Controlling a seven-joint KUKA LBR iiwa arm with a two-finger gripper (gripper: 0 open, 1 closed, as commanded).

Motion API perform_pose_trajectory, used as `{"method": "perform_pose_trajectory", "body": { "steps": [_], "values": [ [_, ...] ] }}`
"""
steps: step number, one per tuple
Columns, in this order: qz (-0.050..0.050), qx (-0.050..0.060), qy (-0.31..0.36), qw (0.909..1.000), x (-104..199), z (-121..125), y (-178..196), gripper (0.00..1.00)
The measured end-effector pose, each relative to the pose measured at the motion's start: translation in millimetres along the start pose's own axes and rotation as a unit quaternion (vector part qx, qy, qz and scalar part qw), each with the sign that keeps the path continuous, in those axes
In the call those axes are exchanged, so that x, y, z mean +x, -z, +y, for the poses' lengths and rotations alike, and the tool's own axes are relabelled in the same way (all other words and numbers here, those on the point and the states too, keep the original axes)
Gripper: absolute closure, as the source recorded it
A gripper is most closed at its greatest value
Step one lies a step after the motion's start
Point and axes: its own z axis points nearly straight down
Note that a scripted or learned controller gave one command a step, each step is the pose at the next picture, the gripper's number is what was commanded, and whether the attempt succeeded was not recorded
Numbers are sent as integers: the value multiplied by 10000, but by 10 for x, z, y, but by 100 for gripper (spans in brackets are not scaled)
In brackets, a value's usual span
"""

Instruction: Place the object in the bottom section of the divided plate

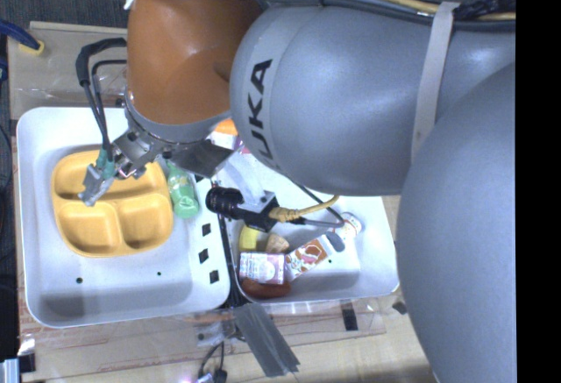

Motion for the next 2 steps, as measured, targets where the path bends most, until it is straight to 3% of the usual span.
{"method": "perform_pose_trajectory", "body": {
  "steps": [1,2],
  "values": [
    [-7,-8,839,9965,-417,477,-16,0],
    [-18,-22,2052,9787,-588,735,-132,0]
  ]
}}
